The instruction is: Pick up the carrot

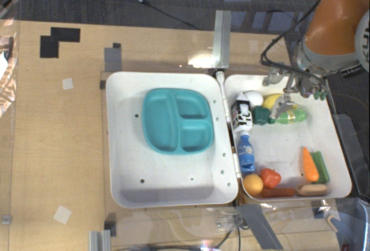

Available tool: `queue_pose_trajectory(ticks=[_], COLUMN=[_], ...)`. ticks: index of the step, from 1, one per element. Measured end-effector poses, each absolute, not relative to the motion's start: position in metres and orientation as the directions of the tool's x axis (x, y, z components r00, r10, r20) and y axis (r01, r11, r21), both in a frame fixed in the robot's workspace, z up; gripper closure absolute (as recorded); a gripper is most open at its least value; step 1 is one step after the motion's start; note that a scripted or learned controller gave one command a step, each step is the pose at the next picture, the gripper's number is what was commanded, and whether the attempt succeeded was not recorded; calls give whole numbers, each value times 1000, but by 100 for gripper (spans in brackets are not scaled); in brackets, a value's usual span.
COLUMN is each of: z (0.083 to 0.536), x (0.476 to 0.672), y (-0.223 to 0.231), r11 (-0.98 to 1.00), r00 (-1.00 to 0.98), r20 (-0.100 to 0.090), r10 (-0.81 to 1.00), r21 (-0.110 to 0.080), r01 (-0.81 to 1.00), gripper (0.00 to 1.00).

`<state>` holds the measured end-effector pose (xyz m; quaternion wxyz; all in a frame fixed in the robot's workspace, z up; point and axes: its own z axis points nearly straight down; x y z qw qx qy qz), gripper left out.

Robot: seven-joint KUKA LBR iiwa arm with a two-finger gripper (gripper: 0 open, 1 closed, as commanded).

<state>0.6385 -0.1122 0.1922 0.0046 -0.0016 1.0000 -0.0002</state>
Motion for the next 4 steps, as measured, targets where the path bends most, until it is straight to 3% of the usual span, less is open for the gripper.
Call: queue_pose_trajectory(ticks=[1, 2, 3, 4], z=[90, 90, 103, 256], x=[579, 494, 497, 492], y=[-173, -168, -168, -112], r11=[999, 992, 993, 1000], r00=[-999, -992, -993, -999], r20=[-15, -15, -24, -24], r10=[35, 125, 119, 21], r21=[-2, -1, -3, -3], r01=[35, 125, 119, 21], gripper=[0, 0, 100, 100])
